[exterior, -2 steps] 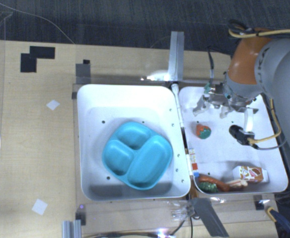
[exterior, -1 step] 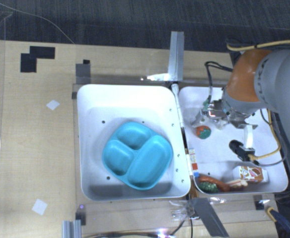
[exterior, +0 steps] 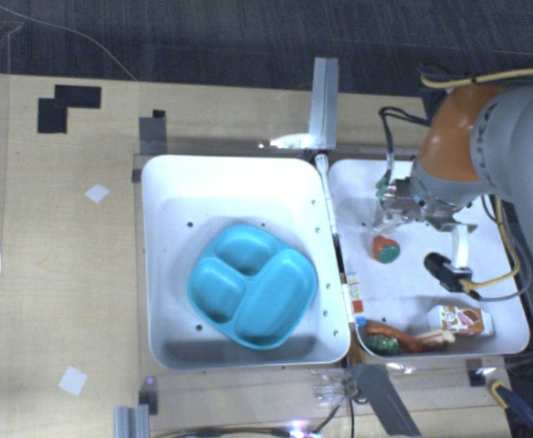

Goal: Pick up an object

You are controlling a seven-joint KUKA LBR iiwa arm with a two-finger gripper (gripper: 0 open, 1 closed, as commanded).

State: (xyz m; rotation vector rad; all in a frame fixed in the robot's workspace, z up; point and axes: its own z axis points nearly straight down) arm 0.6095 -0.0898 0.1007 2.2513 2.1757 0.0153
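My gripper [exterior: 397,210] hangs over the back half of the right bin [exterior: 513,336], under the grey arm and its orange band [exterior: 449,135]. Just below it and slightly to the left lies a small round toy, red with a teal end [exterior: 385,248], on the bin floor. The toy sits close to the gripper tip, and I cannot make out whether they touch. Along the front wall of the same bin lie a white and red carton [exterior: 461,319] and a green and orange piece [exterior: 390,341].
The left bin [exterior: 166,199] holds a blue divided plate [exterior: 253,286]. A black part [exterior: 443,269] with a yellow cable [exterior: 499,281] hangs by the arm over the right bin. A metal post [exterior: 324,103] stands behind the wall between the bins.
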